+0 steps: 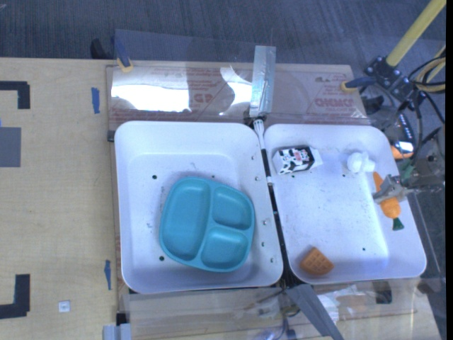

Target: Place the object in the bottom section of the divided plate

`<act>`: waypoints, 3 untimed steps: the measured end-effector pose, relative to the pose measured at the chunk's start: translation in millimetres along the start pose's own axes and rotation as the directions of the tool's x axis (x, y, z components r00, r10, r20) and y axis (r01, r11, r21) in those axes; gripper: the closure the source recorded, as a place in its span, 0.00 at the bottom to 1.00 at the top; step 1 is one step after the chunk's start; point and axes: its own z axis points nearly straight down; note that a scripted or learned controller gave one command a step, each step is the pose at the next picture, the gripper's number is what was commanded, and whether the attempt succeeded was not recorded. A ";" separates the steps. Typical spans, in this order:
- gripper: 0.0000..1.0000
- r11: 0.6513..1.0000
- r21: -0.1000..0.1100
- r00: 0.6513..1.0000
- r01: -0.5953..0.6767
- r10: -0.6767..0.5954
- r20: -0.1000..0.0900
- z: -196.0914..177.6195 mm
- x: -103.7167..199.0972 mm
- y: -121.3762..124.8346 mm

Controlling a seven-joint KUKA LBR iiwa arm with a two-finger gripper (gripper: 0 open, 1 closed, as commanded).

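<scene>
Plate [207,224] in left bin [134,190]; toys [295,159] right.

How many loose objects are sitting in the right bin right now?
4: a black-and-white toy at the upper left, a white piece upper right, an orange carrot at the right edge, an orange block near the bottom.
</scene>
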 end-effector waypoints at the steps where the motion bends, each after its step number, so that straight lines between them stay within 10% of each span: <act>1: 1.00 0.991 0.006 0.991 0.133 -0.133 -0.004 51.6 102.5 -4.1; 2: 1.00 0.998 0.001 0.998 -0.063 0.063 -0.002 50.6 175.6 82.9; 3: 1.00 0.984 0.006 0.984 -0.178 0.178 -0.002 50.7 260.2 73.1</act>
